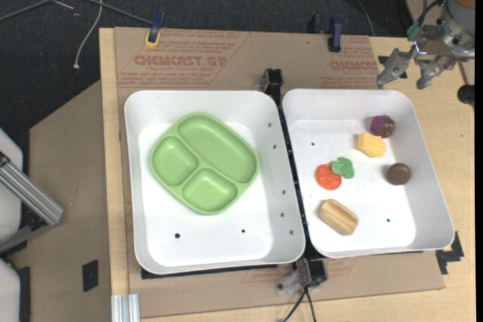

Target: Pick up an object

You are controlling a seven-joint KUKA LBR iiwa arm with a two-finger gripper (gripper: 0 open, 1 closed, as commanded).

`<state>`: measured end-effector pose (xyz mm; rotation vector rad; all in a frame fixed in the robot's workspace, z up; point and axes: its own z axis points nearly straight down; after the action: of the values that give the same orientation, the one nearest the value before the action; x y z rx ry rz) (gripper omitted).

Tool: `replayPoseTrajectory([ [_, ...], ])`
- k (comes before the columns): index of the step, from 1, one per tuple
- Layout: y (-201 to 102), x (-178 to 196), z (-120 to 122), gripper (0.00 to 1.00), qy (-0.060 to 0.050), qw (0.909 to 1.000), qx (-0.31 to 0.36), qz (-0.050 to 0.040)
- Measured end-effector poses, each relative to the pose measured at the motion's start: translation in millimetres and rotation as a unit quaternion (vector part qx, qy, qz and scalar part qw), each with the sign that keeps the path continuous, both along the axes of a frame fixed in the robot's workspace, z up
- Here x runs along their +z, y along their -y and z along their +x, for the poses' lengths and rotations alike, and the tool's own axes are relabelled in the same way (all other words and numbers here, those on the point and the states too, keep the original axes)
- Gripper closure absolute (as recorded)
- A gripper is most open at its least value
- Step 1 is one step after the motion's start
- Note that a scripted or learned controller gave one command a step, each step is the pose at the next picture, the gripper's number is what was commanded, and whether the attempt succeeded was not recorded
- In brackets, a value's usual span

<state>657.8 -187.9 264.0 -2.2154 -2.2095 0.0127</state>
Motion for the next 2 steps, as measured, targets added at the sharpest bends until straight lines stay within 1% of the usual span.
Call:
replayPoseTrajectory([
  [1,-1,9,2,0.0,0.007,1.0,0.001,-0.0014],
  [2,-8,-50,-1,0.0,0.005,1.0,0.002,-0.0007],
])
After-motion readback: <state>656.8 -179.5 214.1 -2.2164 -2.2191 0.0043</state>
